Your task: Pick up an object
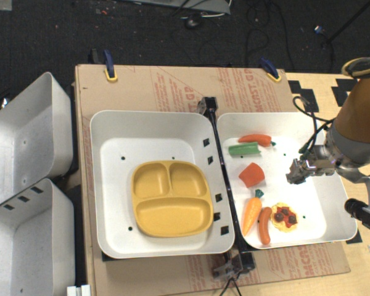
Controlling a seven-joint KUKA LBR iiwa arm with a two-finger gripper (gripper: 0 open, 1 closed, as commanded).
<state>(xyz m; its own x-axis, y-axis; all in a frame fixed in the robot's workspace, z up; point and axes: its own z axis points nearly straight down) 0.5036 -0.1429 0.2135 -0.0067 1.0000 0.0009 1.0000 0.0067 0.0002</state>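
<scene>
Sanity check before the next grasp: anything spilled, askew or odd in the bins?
Nothing stands out. The yellow divided tray lies flat in the left bin. In the right bin, the toy foods lie loose, none outside it. The gripper hangs over that bin's bare floor.

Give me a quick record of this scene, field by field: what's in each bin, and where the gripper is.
left bin: yellow divided plate
right bin: red chili, green pepper, red wedge, carrot, sausage, small pizza
gripper: above the right bin's right half, apart from the food
held: nothing visibly between the fingers
</scene>
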